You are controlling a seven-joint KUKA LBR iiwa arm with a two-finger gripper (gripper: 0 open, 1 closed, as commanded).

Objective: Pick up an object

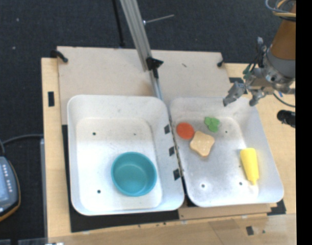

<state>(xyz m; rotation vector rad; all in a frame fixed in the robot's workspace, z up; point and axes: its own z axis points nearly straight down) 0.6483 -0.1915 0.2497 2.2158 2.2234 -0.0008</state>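
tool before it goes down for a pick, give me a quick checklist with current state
1. The tool carries nothing: ok, its fingers are spread with bare space between them.
2. Targets present in the right bin: ok, orange round piece, green piece, tan toast-shaped piece, yellow corn-like piece.
3. Tool above a target: not ok, it hangs over the bin's far edge.
4. Pieces apart: not ok, orange and tan sit close.
5. Teal bowl clear of the path: ok, left bin.
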